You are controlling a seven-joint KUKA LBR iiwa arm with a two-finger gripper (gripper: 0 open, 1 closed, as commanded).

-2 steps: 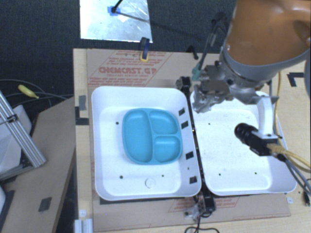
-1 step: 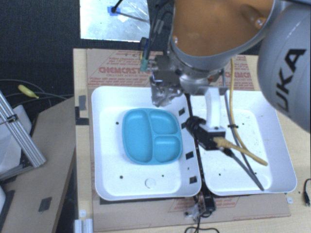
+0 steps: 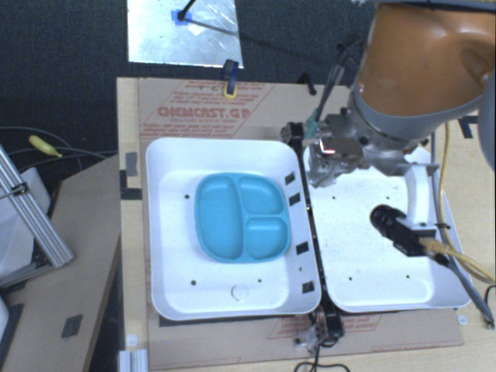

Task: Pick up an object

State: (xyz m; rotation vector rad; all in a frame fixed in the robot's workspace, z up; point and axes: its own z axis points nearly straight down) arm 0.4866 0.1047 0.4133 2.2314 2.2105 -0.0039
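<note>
Seen from the fixed camera above the table, the grey-and-orange arm [image 3: 422,45] reaches in from the right and hangs its claw [image 3: 329,161] low over the far inner corner of the right bin [image 3: 372,285]. The claw sits just beside the rims [image 3: 308,231] where the two bins meet. The wrist housing blocks the tips, so I cannot tell whether the claw is open or closed, and nothing is visibly held.

The only clear candidate for pickup, a blue divided plate [image 3: 240,215], lies flat near the middle of the left bin [image 3: 174,285], on the other side of those rims. From the claw it lies toward the view's left and somewhat nearer the camera, apart from the claw and not beneath it. The plate is a rounded oblong, only a little wider than it is deep. Its large compartment is on the side away from the claw, and its two small compartments face it.

By my reading the pick has not yet begun. The next move would depend on carrying the claw sideways across the rims, and the nearest hold would be the plate's edge by the small compartments.
</note>
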